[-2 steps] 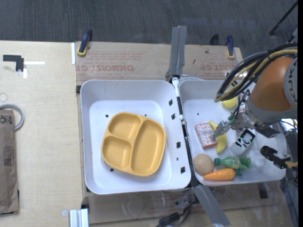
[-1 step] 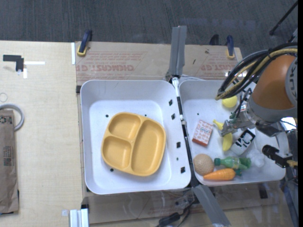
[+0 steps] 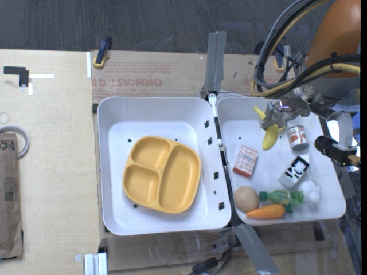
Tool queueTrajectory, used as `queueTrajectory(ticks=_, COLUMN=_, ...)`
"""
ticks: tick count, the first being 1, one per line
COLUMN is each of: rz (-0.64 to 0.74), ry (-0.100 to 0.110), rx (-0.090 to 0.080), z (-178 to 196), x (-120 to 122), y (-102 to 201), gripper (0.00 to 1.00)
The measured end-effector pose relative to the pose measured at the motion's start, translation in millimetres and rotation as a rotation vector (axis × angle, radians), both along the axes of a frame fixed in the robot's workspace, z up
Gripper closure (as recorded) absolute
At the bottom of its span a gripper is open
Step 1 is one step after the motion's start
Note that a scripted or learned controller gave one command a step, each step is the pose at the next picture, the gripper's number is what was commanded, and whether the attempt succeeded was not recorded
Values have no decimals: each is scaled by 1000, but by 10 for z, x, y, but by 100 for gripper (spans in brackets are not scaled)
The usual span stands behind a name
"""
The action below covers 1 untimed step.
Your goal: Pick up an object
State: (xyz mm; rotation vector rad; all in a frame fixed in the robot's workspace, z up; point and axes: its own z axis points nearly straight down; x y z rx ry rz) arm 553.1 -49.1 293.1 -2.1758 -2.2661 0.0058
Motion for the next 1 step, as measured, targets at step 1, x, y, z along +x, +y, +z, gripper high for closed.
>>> queueTrajectory(ticks=1, rz=-151, ry=2, rx=0, z=-754, x=-197, y=97, gripper=100)
